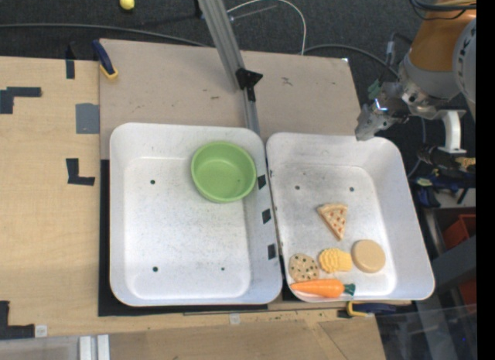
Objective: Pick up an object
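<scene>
My gripper (pixel 369 126) hangs over the right bin's (pixel 387 153) far rim; I cannot tell its opening. The 5 food items, including the carrot (pixel 315 289), cluster at the near edge, well apart from it.

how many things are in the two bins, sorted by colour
green: 1, the bowl in the left bin
orange: 1, the carrot in the right bin
yellow or tan: 4, the pizza slice, cookie, corn piece and round biscuit, all in the right bin
total: 6
</scene>
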